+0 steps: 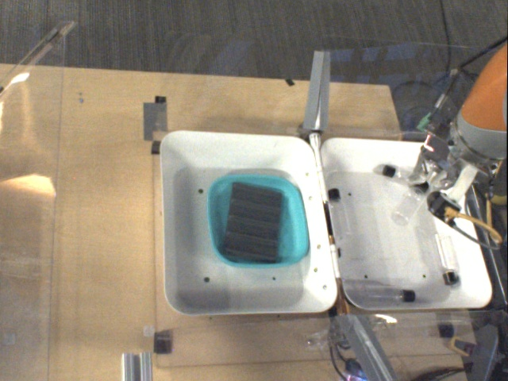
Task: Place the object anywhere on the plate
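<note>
Plate (298, 225), teal, sitting in left bin (178, 213) around frame center, w/ dark ribbed block (254, 221) lying flat on it already, looking placed imo. Block seeming stiff, prob light foam or rubber, grooves giving decent grip; if regrasping, I'd be pinching across short sides. Gripper (432, 182) hanging at right edge over right bin (381, 252), well apart from block, nothing between fingers afaict; spread or pressed together, can't tell tbh.
</note>
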Robot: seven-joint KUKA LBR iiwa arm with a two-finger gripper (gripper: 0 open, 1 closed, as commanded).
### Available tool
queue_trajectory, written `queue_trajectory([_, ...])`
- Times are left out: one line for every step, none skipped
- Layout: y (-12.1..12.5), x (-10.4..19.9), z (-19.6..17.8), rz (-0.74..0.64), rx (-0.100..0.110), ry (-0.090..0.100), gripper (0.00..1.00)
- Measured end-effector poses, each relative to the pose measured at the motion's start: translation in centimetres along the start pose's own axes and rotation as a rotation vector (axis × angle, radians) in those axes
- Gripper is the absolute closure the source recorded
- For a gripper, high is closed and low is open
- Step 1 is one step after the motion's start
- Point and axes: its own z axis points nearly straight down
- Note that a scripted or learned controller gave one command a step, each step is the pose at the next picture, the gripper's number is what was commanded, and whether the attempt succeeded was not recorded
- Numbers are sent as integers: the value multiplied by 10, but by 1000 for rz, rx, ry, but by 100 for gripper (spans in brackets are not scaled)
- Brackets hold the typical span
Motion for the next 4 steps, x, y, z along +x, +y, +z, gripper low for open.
queue_trajectory([-70, 10, 20, -99, 2, 1, 100])
queue_trajectory([-119, 68, -10, -133, 0, 3, 100])
queue_trajectory([-110, 122, -29, -254, -1, 3, 100])
queue_trajectory([-110, 122, -29, -254, -1, 4, 0])
